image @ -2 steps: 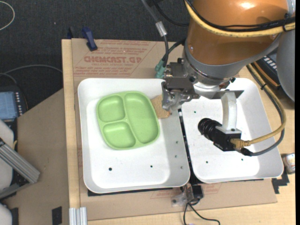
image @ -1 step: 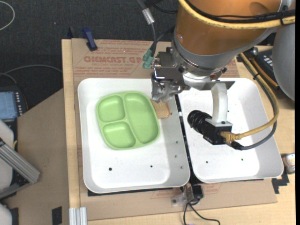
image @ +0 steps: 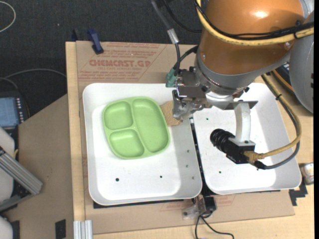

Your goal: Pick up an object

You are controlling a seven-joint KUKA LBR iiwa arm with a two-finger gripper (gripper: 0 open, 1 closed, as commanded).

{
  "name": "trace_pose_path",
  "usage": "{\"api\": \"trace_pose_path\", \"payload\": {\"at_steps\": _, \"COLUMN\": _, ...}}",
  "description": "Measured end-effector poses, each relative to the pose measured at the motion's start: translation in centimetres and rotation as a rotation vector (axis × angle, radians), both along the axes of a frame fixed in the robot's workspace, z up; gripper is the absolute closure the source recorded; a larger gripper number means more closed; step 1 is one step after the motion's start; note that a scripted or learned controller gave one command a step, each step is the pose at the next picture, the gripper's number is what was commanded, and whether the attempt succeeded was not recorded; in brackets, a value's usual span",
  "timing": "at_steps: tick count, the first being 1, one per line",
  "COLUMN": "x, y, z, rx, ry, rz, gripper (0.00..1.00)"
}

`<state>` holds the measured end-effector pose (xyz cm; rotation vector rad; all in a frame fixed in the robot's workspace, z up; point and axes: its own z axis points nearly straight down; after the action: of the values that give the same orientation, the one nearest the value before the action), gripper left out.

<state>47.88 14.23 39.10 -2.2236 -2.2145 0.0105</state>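
A light green plate (image: 135,127) with three compartments lies in the left white bin (image: 99,180), toward its back. A small tan, cork-coloured piece (image: 171,116) shows just past the plate's right rim, close to the bin's right wall. My gripper (image: 183,107) hangs directly over that spot, at the divide between the two bins, with the big grey and orange wrist above it. The gripper body hides most of the tan piece, and I cannot tell whether it touches the piece.
The right white bin (image: 269,176) sits under the arm. A brown cardboard sheet (image: 124,59) lies beneath both bins. A blue clip (image: 94,41) sits at its back left corner. Cables run over the back edge.
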Motion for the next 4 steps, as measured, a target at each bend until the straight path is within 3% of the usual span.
{"api": "trace_pose_path", "payload": {"at_steps": 1, "x": 0.0, "y": 3.2, "z": 0.9, "rx": 0.003, "ry": -0.009, "rz": 0.007, "gripper": 1.00}}
{"api": "trace_pose_path", "payload": {"at_steps": 2, "x": 0.0, "y": -3.1, "z": 0.6, "rx": 0.001, "ry": -0.004, "rz": -0.002, "gripper": 1.00}}
{"api": "trace_pose_path", "payload": {"at_steps": 3, "x": 0.1, "y": -1.8, "z": 1.9, "rx": 0.003, "ry": -0.010, "rz": 0.006, "gripper": 1.00}}
{"api": "trace_pose_path", "payload": {"at_steps": 4, "x": 0.1, "y": -8.4, "z": 3.6, "rx": 0.001, "ry": -0.013, "rz": -0.004, "gripper": 1.00}}
